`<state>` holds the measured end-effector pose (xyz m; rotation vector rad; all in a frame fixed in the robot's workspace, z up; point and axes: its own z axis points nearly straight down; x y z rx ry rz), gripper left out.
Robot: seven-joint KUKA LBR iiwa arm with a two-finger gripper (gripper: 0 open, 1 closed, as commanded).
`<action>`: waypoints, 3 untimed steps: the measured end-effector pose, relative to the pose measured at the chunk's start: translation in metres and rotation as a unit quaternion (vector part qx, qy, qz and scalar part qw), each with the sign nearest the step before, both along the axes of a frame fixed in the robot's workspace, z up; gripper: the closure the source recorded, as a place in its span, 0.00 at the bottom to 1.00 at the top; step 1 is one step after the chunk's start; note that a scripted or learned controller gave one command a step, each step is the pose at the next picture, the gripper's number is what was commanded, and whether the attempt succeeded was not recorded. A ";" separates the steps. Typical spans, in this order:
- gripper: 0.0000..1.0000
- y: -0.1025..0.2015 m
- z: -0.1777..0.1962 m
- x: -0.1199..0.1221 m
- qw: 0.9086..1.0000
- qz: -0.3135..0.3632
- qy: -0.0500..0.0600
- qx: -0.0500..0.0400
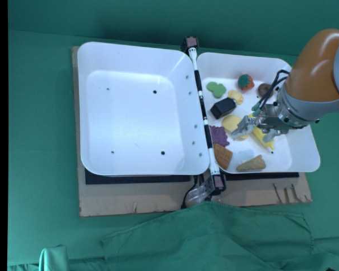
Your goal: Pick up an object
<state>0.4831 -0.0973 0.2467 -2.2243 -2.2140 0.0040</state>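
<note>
The right white bin (pixel 305 157) holds several small toys. Among them are a green piece (pixel 216 88), a red and green berry (pixel 246 82), a black block (pixel 222 107), a round yellow piece (pixel 230 122), a purple piece (pixel 218 135), an orange waffle-like piece (pixel 222 156) and a tan wedge (pixel 252 164). My gripper (pixel 253 126) is low in this bin, just right of the round yellow piece and above another yellow piece (pixel 265 140). The arm partly covers a brown object (pixel 264 88).
The left white bin (pixel 90 61) sits beside the right one, with a black and white bar (pixel 200 106) between them. Both rest on cardboard (pixel 130 205) over a green cloth. A fold of green fabric (pixel 214 236) lies in front.
</note>
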 end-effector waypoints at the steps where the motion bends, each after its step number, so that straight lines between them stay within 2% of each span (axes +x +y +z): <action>1: 0.00 -0.009 -0.056 -0.006 1.000 -0.001 0.000 0.000; 2: 0.00 -0.011 -0.063 -0.003 1.000 0.000 -0.007 -0.001; 3: 1.00 -0.013 -0.050 0.000 1.000 -0.002 -0.013 -0.003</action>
